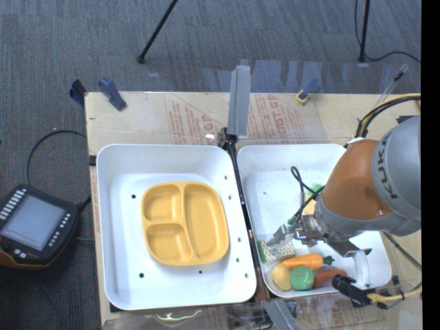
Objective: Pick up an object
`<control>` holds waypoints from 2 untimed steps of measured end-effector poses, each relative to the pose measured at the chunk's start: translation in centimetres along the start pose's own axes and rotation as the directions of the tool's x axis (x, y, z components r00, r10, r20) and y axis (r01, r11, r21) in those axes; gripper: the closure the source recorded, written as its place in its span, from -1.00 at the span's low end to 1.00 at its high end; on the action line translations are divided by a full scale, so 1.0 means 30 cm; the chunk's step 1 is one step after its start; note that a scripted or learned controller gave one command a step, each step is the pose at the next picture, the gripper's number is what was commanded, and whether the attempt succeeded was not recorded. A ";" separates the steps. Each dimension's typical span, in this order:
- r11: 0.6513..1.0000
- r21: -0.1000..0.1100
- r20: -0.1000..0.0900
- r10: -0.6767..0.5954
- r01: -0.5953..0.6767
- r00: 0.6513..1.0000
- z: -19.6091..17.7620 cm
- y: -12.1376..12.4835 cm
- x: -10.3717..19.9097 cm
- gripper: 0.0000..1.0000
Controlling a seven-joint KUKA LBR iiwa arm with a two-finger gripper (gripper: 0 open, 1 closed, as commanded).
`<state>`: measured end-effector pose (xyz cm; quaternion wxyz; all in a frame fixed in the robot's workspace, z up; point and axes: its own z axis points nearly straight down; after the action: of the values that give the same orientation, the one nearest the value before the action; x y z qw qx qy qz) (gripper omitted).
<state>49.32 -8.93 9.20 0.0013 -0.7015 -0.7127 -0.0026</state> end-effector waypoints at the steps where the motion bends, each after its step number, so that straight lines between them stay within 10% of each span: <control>1: 0.999 -0.015 0.009 -0.031 0.031 0.999 -0.005 -0.040 0.019 -1.00; 2: 0.977 -0.006 0.002 -0.214 0.214 0.977 -0.003 0.042 -0.084 -1.00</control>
<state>50.63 -11.43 9.30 -0.0018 -0.6209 -0.7839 -0.0044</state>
